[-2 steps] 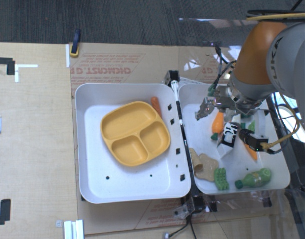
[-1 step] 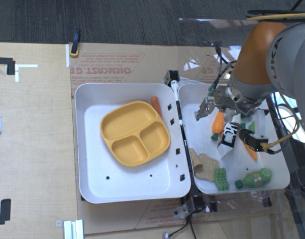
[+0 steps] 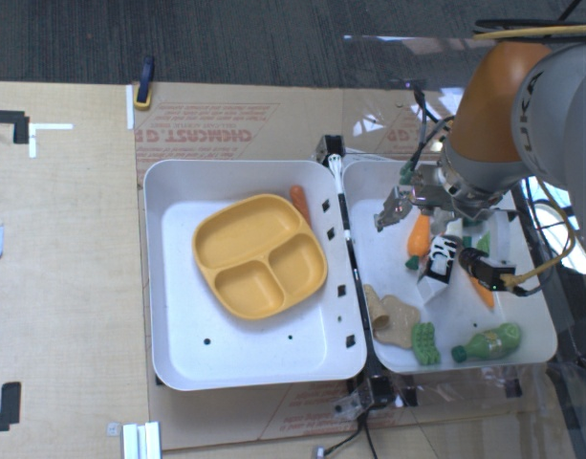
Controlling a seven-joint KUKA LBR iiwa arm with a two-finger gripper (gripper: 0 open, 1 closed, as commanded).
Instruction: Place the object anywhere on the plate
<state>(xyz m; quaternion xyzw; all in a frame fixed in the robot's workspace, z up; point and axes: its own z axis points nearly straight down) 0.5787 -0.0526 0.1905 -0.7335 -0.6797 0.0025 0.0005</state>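
Gripper (image 3: 436,229) hangs over the right bin (image 3: 536,347), w/ an orange carrot-like piece (image 3: 420,234) at its fingers; can't tell from this angle whether fingers are pinching it, spread, or just beside it. Black-and-white tag (image 3: 440,258) dangles under the wrist, blocking part of the view.

Nearest the camera, along the right bin's front: green studded toy (image 3: 424,343), green bottle-shaped toy (image 3: 488,342), tan flat piece (image 3: 390,318). A second orange piece (image 3: 482,287) sits just behind those, near the gripper.

Left bin (image 3: 168,347) holds the yellow plate (image 3: 260,255), 3 compartments, well apart from the gripper. Small orange-red item (image 3: 299,199) lies at the plate's far edge, touching or nearly so.

Risks, as judgement: grip on the carrot piece may be weak or absent, so it could drop back into the right bin on lift. Divider wall btwn bins could clip a low-carried object. Plate is tilted askew, so a release near its rim could roll the piece off.
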